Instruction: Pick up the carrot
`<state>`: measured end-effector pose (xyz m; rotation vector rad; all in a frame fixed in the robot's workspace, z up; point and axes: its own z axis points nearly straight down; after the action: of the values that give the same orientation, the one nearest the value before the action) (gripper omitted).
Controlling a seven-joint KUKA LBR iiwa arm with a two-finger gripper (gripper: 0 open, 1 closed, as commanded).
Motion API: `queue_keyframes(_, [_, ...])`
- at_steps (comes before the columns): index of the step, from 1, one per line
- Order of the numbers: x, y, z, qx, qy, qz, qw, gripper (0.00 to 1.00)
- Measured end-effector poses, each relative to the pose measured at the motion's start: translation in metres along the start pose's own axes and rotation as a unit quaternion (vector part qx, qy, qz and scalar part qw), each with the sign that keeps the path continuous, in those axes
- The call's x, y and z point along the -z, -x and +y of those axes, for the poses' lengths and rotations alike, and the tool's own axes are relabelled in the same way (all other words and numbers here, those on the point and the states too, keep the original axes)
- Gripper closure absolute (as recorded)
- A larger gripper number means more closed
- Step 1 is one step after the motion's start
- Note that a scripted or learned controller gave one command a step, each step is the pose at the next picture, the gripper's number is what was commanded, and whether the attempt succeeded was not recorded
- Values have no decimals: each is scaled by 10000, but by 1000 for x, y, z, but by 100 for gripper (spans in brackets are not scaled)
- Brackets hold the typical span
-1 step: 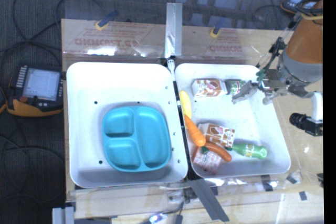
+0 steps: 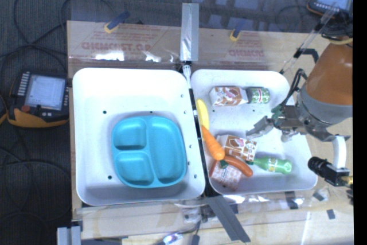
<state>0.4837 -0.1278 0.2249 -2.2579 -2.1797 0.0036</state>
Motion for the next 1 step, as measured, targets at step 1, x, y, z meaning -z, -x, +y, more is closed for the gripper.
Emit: queue_keyframes(1, [-137,-24,2,-109,53,-2,9999,0])
